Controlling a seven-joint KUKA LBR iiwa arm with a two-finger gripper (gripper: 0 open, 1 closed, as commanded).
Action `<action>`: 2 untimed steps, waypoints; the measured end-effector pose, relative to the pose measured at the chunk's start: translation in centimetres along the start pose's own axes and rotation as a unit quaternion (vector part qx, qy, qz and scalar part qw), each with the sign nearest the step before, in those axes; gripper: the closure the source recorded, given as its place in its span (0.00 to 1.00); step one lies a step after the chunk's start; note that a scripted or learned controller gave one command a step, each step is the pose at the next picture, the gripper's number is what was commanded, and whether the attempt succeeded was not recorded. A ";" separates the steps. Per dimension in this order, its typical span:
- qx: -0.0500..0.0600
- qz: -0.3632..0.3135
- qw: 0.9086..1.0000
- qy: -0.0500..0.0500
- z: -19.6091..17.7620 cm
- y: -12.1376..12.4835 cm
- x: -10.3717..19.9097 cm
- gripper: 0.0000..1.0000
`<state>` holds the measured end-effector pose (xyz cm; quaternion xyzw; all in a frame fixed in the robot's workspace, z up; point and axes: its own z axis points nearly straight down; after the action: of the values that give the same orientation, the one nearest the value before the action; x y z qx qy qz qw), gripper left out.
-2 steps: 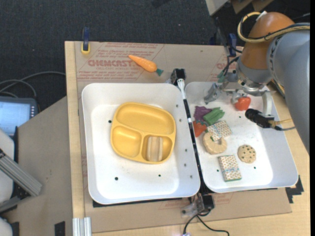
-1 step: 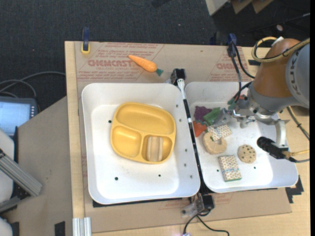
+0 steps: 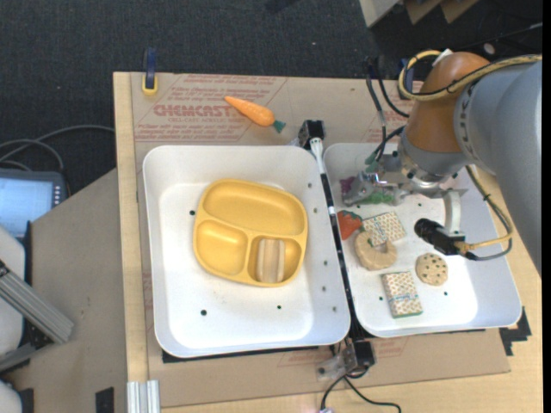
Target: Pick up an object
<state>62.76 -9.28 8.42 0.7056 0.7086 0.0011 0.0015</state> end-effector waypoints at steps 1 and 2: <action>-0.001 0.001 1.000 0.000 -0.1 4.1 0.1 0.00; 0.006 0.004 1.000 0.001 0.0 -3.3 -1.1 0.00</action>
<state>59.51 -10.43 8.45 0.7085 0.7057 -0.0022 -0.0035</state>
